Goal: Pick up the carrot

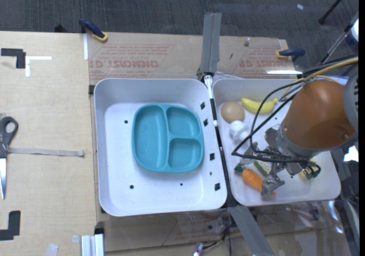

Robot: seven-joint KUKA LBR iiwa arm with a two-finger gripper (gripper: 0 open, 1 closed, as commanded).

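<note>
The orange carrot lies near the front of the right bin, with green leaves at its upper left end. My gripper hangs low over the bin, just right of the carrot's right end, under the orange band of the arm. The fingers look close to or touching the carrot's tip, and the wrist and cables hide how they stand.
A teal divided plate sits in the left bin. In the right bin's back part lie a yellow banana, a beige egg-shaped thing and a small white object. Scissors rest on the bench at far left.
</note>
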